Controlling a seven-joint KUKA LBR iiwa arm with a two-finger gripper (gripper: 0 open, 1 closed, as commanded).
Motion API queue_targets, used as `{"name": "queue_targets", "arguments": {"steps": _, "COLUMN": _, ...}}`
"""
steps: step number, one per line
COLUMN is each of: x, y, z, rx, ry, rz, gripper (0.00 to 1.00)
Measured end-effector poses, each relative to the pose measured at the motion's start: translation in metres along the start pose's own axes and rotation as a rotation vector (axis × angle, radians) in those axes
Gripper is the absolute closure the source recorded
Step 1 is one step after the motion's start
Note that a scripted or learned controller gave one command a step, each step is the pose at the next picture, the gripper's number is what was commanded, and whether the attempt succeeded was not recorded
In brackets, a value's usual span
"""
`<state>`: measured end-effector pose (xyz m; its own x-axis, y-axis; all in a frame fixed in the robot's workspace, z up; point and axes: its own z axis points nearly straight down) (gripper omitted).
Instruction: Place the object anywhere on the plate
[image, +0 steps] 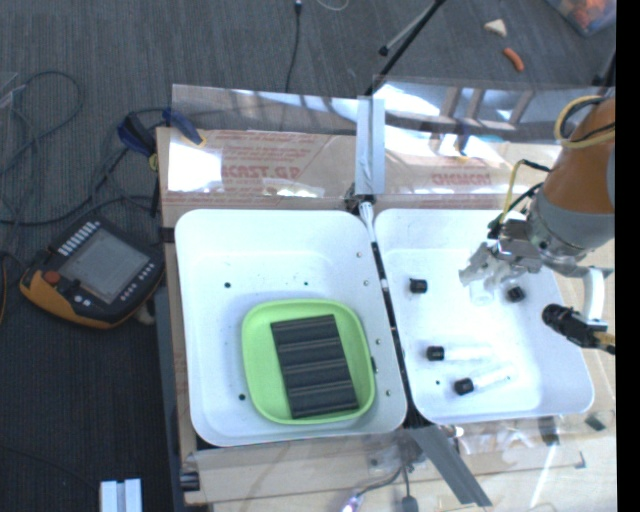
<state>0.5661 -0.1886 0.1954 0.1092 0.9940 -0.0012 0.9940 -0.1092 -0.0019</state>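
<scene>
Bench surface carries two shallow white plastic bins side by side, and a cardboard and clear-plastic backing stands behind them. The left white bin (200, 300) holds a square lime-green plate (258, 340) with rounded corners, which sits toward the bin's front right. A dark grey ribbed rectangular block (314, 366) lies on the plate and covers most of its centre, with its long side running front to back.

The right white bin (560, 385) holds the small parts. The grey arm with its orange band (585, 165) enters from the right and leans over the rear right part of this bin. The two-finger gripper (487, 272) hangs low over the bin floor near the rear centre. Its pale metal blurs against the white floor, so its opening and its contents cannot be determined.

Two clear plastic tubes with black caps lie near the bin's front. The rear tube (458, 353) lies roughly crosswise, and the front tube (482, 382) lies just in front of it at a slight tilt. A small black cap-like piece (418, 286) rests alone on the floor near the bin's left wall, well apart from the gripper. Another small black piece (515, 294) lies just beside the gripper, on its right.

A handheld control pendant with a grey screen (92, 272) rests on the dark floor, left of the bench.
</scene>
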Motion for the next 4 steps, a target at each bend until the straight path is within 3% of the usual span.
{"name": "queue_targets", "arguments": {"steps": 1, "x": 0.000, "y": 0.000, "z": 0.000, "rx": 0.000, "ry": 0.000, "rz": 0.000, "gripper": 0.00}}
{"name": "queue_targets", "arguments": {"steps": 3, "x": -0.013, "y": -0.005, "z": -0.035, "rx": -0.001, "ry": 0.000, "rz": -0.033, "gripper": 0.00}}
{"name": "queue_targets", "arguments": {"steps": 4, "x": -0.027, "y": 0.011, "z": -0.047, "rx": -0.002, "ry": -0.003, "rz": -0.133, "gripper": 0.00}}
